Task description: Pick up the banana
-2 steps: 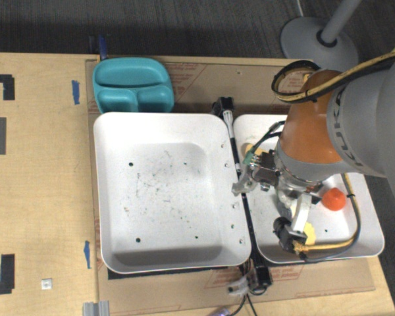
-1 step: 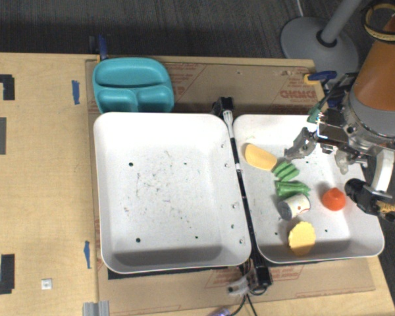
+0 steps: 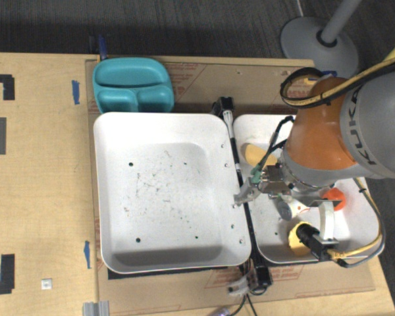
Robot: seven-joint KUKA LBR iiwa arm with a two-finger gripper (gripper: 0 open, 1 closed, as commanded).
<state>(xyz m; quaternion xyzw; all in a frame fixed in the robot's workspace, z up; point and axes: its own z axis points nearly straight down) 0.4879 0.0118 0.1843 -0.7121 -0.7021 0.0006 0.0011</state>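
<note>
The banana lies near the front of the right bin; I see its yellow body and a dark end, the rest is under the arm. My gripper hangs low over that bin, just above and behind the banana, largely hidden by the grey wrist and orange band. From this view I cannot make out whether it touches the banana.
A pale yellow object sits at the back left of the right bin and an orange one at its right. The large left bin lies beside it. A teal divided tray stands behind the left bin.
</note>
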